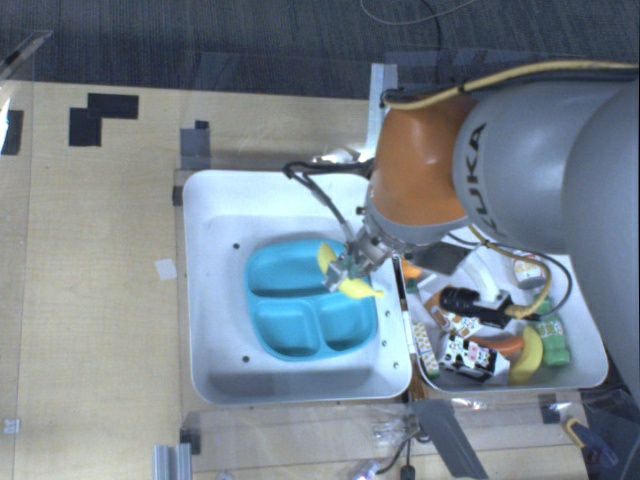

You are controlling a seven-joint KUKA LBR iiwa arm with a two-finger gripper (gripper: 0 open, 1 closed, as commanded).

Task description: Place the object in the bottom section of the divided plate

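Your gripper (350,271) is pinching a small yellow toy (355,287) over the 3 o'clock edge of the blue plastic divided plate (290,313), so you are carrying and need to slide toward 6 o'clock.

You can't tell the pincer (349,269) fingers' state (too small, blurred); the arm (520,158) hides the right bin's (590,363) top and runs off-frame.

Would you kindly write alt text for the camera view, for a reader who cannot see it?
A grey arm's gripper sits over a blue divided plate in the left white bin, a yellow object at its tip. The right bin holds assorted clutter.
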